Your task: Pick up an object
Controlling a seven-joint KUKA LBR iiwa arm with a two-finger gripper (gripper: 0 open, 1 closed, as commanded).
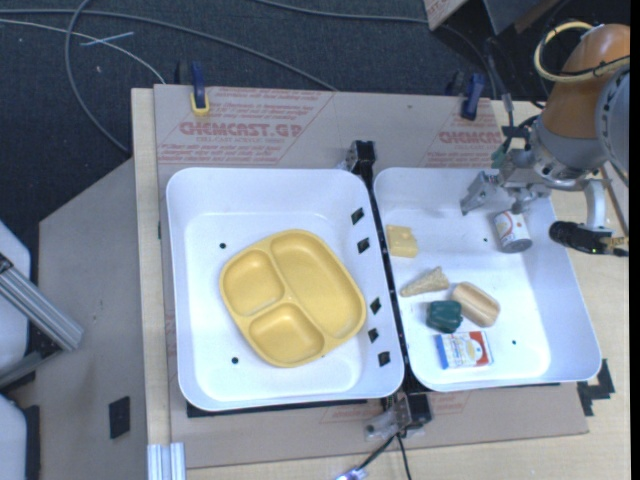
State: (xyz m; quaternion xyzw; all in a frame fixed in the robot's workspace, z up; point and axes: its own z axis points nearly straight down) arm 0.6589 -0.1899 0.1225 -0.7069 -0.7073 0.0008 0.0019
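Observation:
In the right bin, a small white can with a red band lies near the back. My gripper hangs at the bin's far right corner, just above and left of the can, open, with nothing between its fingers. One grey finger points down to the left. Nearer the bin's middle lie a pale yellow block, a tan wedge, a tan bun, a dark green lump and a small red, white and blue box.
The left bin holds a yellow divided plate. A black divider runs between the bins. The arm's grey body and orange band stand over the bench's back right corner.

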